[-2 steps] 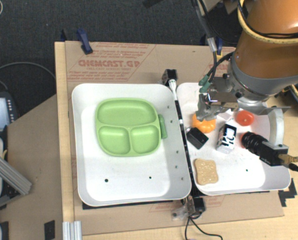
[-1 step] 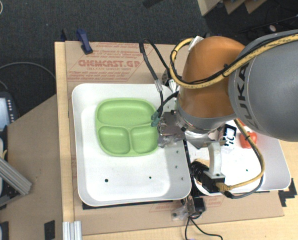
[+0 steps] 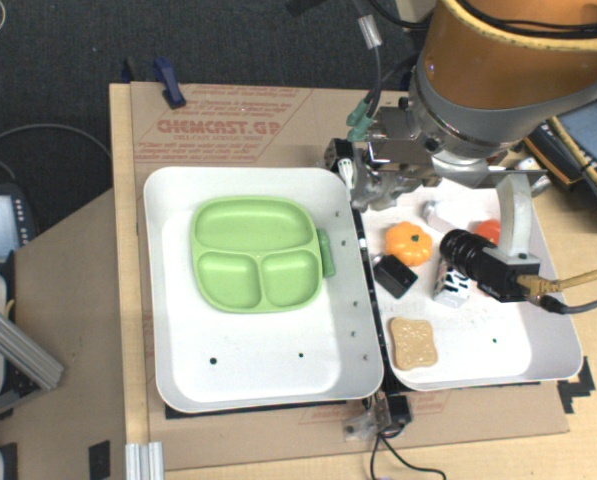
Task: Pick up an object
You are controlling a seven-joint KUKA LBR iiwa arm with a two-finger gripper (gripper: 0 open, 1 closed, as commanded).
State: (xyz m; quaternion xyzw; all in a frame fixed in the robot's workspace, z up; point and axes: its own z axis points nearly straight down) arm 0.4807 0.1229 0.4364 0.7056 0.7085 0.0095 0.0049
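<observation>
Gripper (image 3: 378, 183) over right bin's (image 3: 538, 363) top-left corner; grip state cannot be told. Right bin: round orange pumpkin (image 3: 409, 243), black block (image 3: 395, 275), speckled tan cracker (image 3: 414, 343). Left bin (image 3: 178, 368): glossy green divided plate (image 3: 256, 254).

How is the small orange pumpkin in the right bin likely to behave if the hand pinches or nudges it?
The pumpkin looks rounded and smooth, so it may roll or squirt sideways when pinched. It looks like a light toy. The black block beside it could get bumped.
</observation>
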